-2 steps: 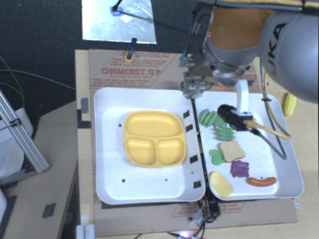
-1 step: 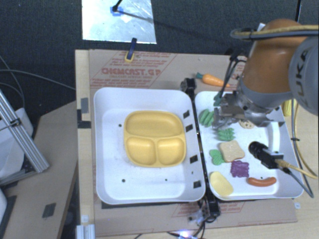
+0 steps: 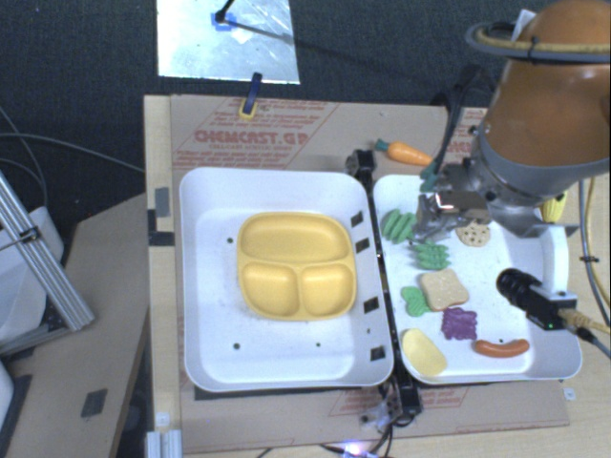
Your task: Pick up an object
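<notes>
Approach step: pincer (image 3: 434, 219), finger state impossible to tell, low over green toy food (image 3: 430, 254) in the right bin (image 3: 554, 256); next, descend and grip.

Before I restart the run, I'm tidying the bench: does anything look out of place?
Yes. A toy carrot lies on the cardboard beyond the right bin, outside its rim, while the other play food sits inside that bin. The yellow divided tray sits squarely in the left bin.
</notes>
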Controlling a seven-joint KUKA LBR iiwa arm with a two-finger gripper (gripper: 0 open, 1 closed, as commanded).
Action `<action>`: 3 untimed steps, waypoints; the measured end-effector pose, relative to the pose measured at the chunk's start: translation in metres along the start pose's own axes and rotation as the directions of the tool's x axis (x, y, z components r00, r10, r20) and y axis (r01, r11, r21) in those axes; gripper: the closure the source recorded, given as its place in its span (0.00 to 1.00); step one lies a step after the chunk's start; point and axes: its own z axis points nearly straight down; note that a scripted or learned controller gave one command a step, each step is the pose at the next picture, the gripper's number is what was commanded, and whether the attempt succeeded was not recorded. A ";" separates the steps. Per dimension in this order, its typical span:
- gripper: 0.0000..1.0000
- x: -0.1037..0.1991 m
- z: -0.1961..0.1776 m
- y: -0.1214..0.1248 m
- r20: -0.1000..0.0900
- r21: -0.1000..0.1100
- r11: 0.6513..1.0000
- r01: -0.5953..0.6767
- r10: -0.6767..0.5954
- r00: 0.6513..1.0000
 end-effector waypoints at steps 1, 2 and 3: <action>1.00 -0.021 -0.023 0.001 0.003 0.006 1.000 -0.007 0.007 1.000; 1.00 0.006 -0.050 0.001 0.002 0.006 1.000 -0.001 0.001 1.000; 1.00 -0.028 -0.036 0.001 0.004 0.008 1.000 -0.009 0.009 1.000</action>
